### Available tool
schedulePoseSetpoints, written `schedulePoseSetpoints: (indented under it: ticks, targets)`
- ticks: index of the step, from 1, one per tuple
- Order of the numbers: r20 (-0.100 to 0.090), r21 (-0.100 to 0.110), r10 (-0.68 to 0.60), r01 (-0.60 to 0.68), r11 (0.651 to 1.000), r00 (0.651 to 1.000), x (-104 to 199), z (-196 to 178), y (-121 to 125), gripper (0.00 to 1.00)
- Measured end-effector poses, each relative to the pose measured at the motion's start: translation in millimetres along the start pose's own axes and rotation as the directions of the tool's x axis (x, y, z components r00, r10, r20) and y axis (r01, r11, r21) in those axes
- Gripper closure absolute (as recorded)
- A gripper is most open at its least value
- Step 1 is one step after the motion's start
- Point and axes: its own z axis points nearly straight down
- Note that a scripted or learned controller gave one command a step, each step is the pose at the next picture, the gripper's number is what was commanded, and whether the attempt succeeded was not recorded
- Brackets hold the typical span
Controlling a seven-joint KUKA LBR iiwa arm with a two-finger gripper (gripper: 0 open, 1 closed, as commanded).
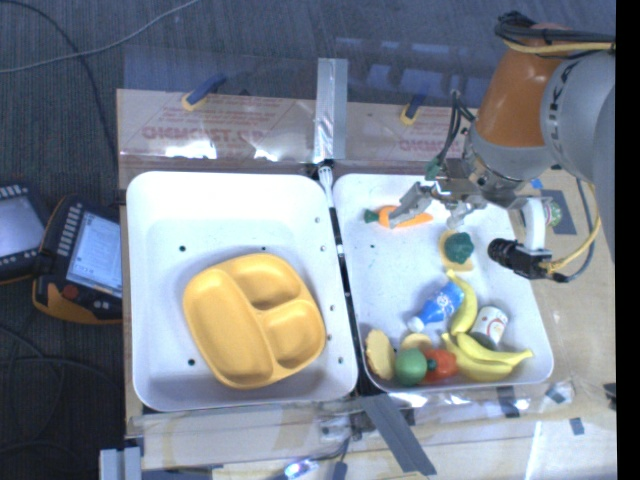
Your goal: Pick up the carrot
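Arm: the grey KUKA arm with its orange band [515, 93] reaches in from the right, its wrist low over the far end of the right-hand shallow white bin [520, 298].
Gripper: the two-finger metal gripper [432, 198] sits at the top of that bin, one grey finger [410, 206] slanting down toward the left and overlapping the carrot; whether the fingers are spread or closed cannot be told at this angle, and no grasp is visible.
Carrot: the small orange toy carrot with a green tip [395, 218] lies on the bin floor near the far left corner, directly under and just left of the gripper, the green end pointing at the divider.
Near the carrot: a dark green rounded toy vegetable [459, 249] rests just below the gripper, apart from the carrot.
Near end of right bin: a heap holding yellow plastic bananas [480, 353], a blue-and-white bottle [433, 308], a small white can with a red label [489, 323], a green ball-shaped fruit [410, 366], a red piece [441, 365] and a tan slice [378, 351], all well apart from the carrot.
Left bin: the other shallow white bin [160, 218] holds a yellow compartment tray [253, 316], lying slightly askew.
Beyond the bench: a handheld control pendant with a lit screen [85, 258] at far left.
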Motion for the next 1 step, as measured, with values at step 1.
schedulePoseSetpoints:
  ticks: [1]
  targets:
    - [0.006,-0.004,-0.185,0.185,0.983,0.983,-13.4,62.1,53.4,0.00]
